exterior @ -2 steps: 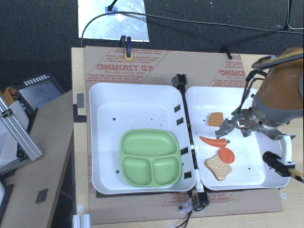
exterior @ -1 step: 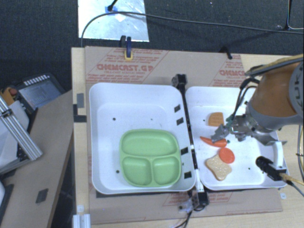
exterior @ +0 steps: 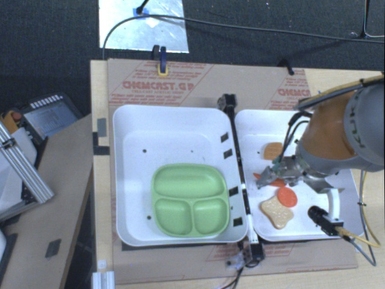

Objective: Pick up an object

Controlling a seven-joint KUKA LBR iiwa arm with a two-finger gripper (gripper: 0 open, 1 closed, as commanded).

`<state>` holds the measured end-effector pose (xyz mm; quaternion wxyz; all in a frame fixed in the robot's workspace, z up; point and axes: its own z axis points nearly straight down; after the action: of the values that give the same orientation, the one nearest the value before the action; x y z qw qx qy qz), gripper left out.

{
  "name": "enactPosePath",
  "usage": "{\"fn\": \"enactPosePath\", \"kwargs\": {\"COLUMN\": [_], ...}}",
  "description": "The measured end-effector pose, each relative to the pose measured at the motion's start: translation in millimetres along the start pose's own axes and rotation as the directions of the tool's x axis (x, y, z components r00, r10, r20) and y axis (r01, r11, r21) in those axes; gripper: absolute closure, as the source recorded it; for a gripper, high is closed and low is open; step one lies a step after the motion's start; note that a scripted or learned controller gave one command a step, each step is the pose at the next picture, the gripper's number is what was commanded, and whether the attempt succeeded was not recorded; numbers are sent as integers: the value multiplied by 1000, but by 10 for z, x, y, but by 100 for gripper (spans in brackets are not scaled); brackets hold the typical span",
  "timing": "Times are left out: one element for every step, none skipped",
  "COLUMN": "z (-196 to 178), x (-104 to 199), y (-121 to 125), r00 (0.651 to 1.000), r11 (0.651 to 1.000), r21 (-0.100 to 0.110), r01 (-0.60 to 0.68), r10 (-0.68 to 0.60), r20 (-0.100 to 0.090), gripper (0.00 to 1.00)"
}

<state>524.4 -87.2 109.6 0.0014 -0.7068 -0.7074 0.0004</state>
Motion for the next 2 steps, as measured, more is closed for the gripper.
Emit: {"fn": "enactPosePath", "kwargs": {"z": [-131, -561], "x": [-9, -13], "y": [4, 38], "r00": [1000, 1000], "r11": [1000, 1000], "r21": [-3, -8], "r01": [0, 2], "r10": [0, -2], "r20": [2, 2], "gripper": [100, 100]}}
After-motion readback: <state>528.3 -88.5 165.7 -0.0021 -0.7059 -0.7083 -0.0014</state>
